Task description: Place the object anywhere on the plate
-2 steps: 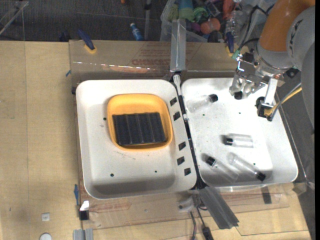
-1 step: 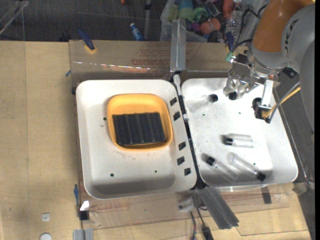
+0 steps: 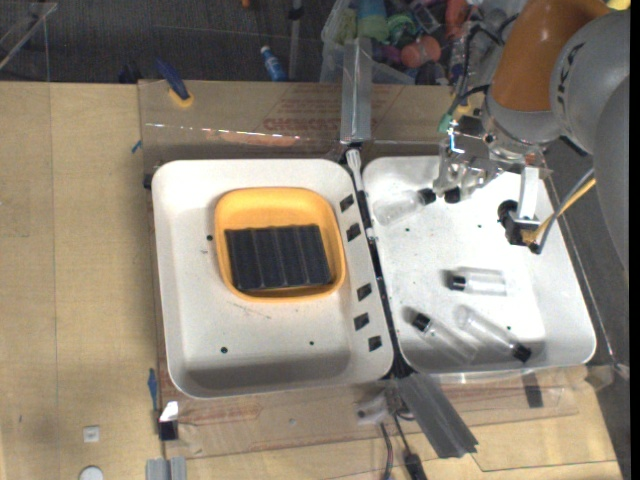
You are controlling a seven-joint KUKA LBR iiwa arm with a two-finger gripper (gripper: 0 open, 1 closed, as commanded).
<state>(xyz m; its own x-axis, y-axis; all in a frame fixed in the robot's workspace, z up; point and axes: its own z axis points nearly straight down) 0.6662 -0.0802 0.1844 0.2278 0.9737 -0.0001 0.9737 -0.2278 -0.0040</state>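
The slab (image 3: pixel 278 257) lies flat on the plate (image 3: pixel 232 206), covering most of its floor and sitting slightly toward the near rim. It is a black rectangle with rounded corners. Its top is ridged, with parallel ribs running from the far edge to the near one. The finish is matte and shows faint grey highlights between the ribs. The plate is orange-yellow, squarish with rounded corners and a raised rim. Its bright border shows all round the slab, widest on the far side.

The plate rests in the left bin (image 3: pixel 190 348), nearer that bin's far wall than its near one. The right bin (image 3: pixel 560 318) sits to the right of the plate, past the shared divider.

The gripper (image 3: pixel 440 195) hangs well to the right of the plate, over the far left part of the right bin. Its two dark fingertips are spread apart with nothing between them.

Farther right of the plate and nearer the camera lie clear tubes with black caps. One tube (image 3: pixel 478 282) lies roughly level with the plate's near rim, and another (image 3: pixel 495 334) lies nearer still.
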